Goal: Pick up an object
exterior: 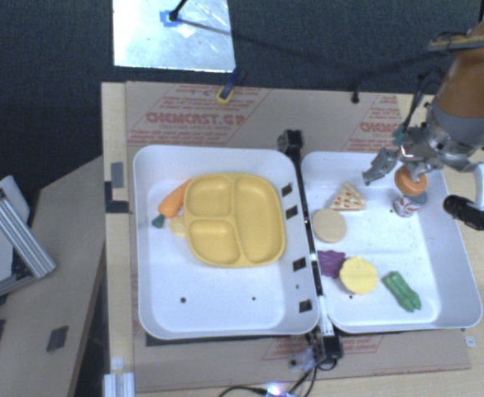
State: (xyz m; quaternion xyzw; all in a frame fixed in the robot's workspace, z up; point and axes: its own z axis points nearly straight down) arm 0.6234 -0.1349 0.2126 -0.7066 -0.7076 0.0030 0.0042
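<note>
Camera view. On the tabletop (122,246) we list two white bins. Left bin (225,317): a yellow divided plate (229,219), with a carrot (172,198) at its left edge. Right bin (448,263): a pizza-slice toy (349,198), a tan disc (330,226), a purple piece (331,262), a yellow round (359,275), a green vegetable (401,290) and a small can (407,197) at the far side. The end effector (399,165) hangs over that can, likely its target; we cannot tell its opening.

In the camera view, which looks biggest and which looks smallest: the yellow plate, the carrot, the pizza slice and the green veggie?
Largest to smallest, as they look:
1. yellow plate, by far
2. carrot and green veggie, too alike to rank; the plate hides part of the carrot
3. pizza slice, only slightly smaller
</note>
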